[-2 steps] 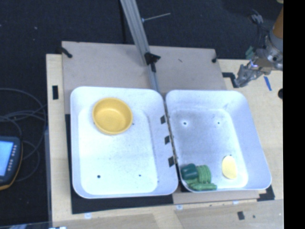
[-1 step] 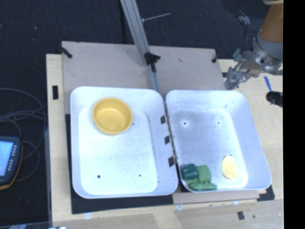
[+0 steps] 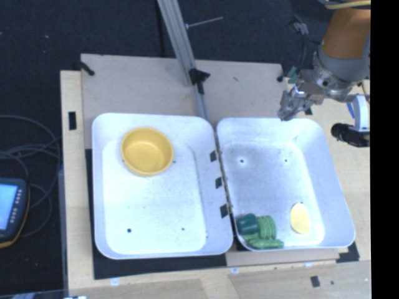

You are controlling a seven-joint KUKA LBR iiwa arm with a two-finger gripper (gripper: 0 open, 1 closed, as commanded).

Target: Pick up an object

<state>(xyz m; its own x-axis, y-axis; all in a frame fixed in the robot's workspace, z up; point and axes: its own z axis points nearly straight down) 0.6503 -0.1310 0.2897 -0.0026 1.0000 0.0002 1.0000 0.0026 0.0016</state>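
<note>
The arm reaches in at the upper right of the frame, its gripper (image 3: 288,112) hanging over the far rim of the right bin (image 3: 324,161); whether it is open I cannot tell. A green object (image 3: 259,227) and yellow piece (image 3: 300,218) lie at that bin's lower edge; a yellow bowl (image 3: 147,151) sits in the left bin (image 3: 156,223).

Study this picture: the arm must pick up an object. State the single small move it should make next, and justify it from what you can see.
Probably travel over the right bin toward its near corner. The gripper hangs above that bin's far rim with nothing between its fingers, while the green object and the pale yellow object lie at the opposite, near end. The yellow bowl sits farther off in the left bin.
</note>
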